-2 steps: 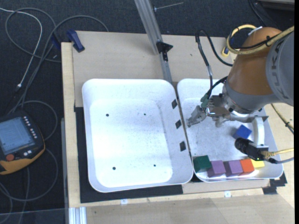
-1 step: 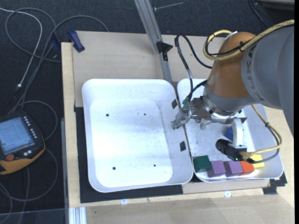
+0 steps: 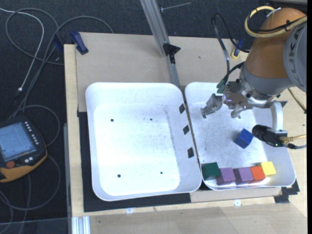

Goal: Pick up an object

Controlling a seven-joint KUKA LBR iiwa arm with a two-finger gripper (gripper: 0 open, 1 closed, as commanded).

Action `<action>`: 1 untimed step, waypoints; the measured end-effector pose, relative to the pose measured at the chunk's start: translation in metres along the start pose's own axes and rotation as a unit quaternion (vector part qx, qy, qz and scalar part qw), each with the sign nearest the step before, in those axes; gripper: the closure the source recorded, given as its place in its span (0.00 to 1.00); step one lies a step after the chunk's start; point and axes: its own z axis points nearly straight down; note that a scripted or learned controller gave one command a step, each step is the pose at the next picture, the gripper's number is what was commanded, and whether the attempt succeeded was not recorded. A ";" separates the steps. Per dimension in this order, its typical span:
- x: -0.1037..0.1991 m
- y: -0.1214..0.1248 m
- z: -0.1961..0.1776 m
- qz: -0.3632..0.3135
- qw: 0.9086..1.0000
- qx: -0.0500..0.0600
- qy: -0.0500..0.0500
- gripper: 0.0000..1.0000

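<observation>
A: Which object looked the likeliest pick?

B: The small blue cube (image 3: 244, 138), which lay tilted and alone on the floor of the right-hand shallow white plastic bin (image 3: 214, 135), well apart from the others. A row of five more blocks sat against that bin's near wall: a dark green cube (image 3: 210, 170), two purple cubes (image 3: 234, 175) touching each other, an orange cube (image 3: 257, 172) and a yellow cube (image 3: 268, 168).

A: And the two-finger metal gripper (image 3: 224, 106)?

B: It hung over the bin's far half, up and to the left of the blue cube and not touching it. Two grey fingers stood apart, so the jaws looked open, and nothing sat between them.

A: So how far along was the task?

B: By his reading, barely begun. No block was off the bin floor, none was gripped. Lining up over a block, coming down, closing and lifting all remained.

A: Anything else on the bench?

B: The left-hand shallow white plastic bin (image 3: 131, 135) lay just beside the right one. A slanted grey aluminium rail (image 3: 157, 28) ran down between them, a blue clamp (image 3: 78, 42) sat at the bench's far left corner, and a handheld control pendant (image 3: 18, 145) lay on the dark floor to the left
</observation>
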 end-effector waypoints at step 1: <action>-0.090 0.011 0.061 0.002 1.000 0.007 0.001 0.00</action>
